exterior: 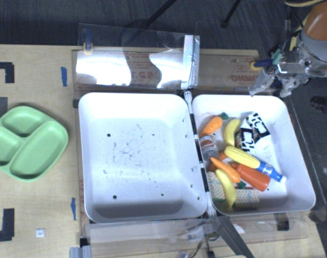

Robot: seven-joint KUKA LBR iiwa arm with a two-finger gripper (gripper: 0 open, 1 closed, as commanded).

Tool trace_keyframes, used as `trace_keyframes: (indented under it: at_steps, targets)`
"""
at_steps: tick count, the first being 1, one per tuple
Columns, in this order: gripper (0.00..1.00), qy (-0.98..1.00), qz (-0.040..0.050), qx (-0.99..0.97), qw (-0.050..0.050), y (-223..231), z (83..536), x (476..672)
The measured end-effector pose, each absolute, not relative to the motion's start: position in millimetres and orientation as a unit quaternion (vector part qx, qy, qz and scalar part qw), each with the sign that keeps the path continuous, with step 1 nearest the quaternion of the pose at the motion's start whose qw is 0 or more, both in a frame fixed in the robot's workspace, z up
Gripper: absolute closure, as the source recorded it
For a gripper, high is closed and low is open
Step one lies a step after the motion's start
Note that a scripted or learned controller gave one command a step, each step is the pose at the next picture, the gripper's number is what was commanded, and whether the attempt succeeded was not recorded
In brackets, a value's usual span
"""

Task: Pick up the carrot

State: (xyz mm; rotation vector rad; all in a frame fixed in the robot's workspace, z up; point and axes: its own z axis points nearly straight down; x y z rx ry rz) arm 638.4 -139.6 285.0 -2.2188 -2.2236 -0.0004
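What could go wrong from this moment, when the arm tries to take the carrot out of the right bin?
1. The carrot lies right against the bin wall, so a finger could strike the wall.
2. A banana lies close beside it and might be caught instead.
3. The gripper is above the bin's far rim, away from the carrot, so it has a long approach.

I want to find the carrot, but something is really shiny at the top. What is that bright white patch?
In the camera view, that is glare on the clear plastic sheet behind the left bin, washing it out white. The carrot in the right bin is evenly lit and easy to see. The gripper looks slightly blurry.
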Motion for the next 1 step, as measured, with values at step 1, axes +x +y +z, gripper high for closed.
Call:
trace_keyframes:
  at_steps: [1]
  targets:
    - [0.0, -0.743, -0.0003, -0.669, 0.0, -117.8, 166.9, 667.0]
